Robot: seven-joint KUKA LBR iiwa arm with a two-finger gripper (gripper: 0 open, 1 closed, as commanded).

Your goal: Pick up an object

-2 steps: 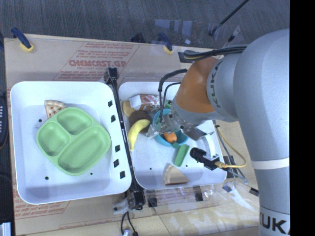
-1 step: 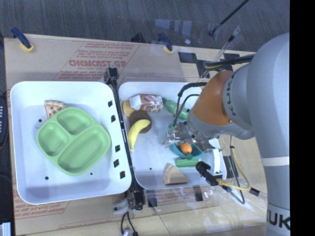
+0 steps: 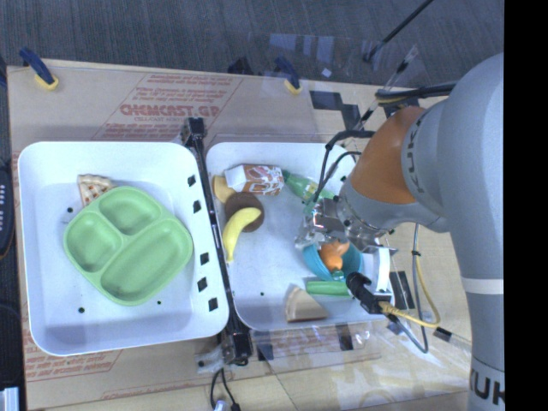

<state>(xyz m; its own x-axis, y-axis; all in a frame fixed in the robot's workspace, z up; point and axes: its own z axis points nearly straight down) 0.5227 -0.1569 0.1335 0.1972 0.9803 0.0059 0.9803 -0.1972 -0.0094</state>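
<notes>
**Arm low over the right bin's crowded corner**

The left bin point(image 3: 43, 255) held a green divided plate point(image 3: 128, 244), with a waffle piece point(image 3: 92, 187) tucked just behind its upper left edge. The right bin point(image 3: 265, 294) held much more: a small carton point(image 3: 254, 179) near the back wall, a banana point(image 3: 236, 228) lying against a brown round piece point(image 3: 248, 205), a green bottle point(image 3: 300, 184), and a tan wedge point(image 3: 304, 305) near the front rim. The gripper point(image 3: 330, 234) was down among a blue bowl point(image 3: 318, 266), an orange ball point(image 3: 334, 255) and a green stick point(image 3: 327, 288). Whether it was wide, narrow or holding anything could not be told.
</notes>
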